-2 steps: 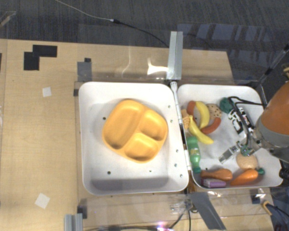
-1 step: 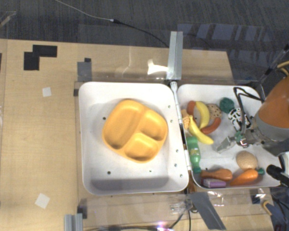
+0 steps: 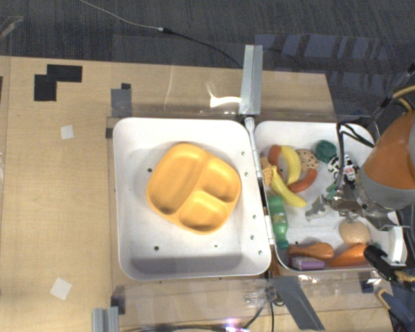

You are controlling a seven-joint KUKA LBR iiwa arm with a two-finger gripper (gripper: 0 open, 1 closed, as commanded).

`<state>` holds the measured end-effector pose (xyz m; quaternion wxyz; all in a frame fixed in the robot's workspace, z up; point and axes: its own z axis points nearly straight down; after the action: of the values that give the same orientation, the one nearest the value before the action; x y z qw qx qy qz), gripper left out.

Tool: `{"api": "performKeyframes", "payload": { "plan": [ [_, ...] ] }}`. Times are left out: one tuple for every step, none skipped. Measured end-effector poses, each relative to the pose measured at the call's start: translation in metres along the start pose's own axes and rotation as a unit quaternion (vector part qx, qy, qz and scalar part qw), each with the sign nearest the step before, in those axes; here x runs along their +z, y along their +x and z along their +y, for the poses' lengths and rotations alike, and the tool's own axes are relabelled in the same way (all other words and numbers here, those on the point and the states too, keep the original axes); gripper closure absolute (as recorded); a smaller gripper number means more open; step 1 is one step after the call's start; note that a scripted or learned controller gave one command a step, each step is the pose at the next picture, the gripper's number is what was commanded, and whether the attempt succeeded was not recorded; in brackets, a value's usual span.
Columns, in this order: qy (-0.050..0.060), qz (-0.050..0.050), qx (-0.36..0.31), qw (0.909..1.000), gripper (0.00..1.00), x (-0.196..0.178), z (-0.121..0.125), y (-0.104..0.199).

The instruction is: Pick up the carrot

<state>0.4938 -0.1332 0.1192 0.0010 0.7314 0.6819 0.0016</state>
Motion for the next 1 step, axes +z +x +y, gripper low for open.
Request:
{"api": "performKeyframes", "payload": {
  "plan": [
    [-0.001, 0.001, 0.079, 0.9968, 0.00, 0.0085, -0.0027, -0.0202]
  ]
}}
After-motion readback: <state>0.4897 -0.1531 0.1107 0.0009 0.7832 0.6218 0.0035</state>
